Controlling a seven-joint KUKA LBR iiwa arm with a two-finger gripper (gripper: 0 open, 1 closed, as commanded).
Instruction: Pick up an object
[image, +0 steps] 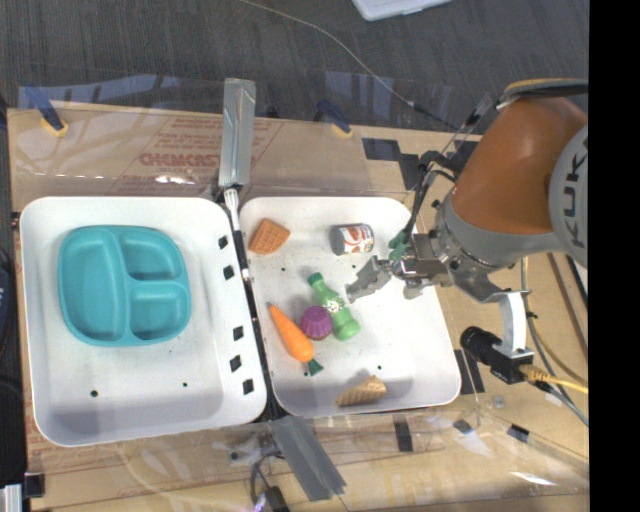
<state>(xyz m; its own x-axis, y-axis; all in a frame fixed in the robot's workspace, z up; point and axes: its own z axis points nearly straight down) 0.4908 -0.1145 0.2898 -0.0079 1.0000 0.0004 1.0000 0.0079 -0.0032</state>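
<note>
Bottle (333, 307), green and lying on its side in the middle of the right bin (425, 385), looks like the likeliest pick, since the gripper (385, 279) hangs just off its upper right end, above the bin floor. From where I stand I cannot tell whether the pincer is wide or narrow; nothing shows between its tips. The trouble is the crowding: a purple ball (317, 321) sits touching the bottle's lower left side, and a carrot (292, 334) lies just beside that, so a descent slightly off could land a tip on the ball, or nudge the bottle so it rolls away instead of being caught. A round bottle on a smooth floor would slip easily. A can (353, 238) rests near the bin's top edge, close to the gripper, and the wrist could brush it. A waffle (268, 237) and a cone (361, 392) lie well apart from all this. The left bin (40, 390) holds a teal tray (122, 283).
</note>
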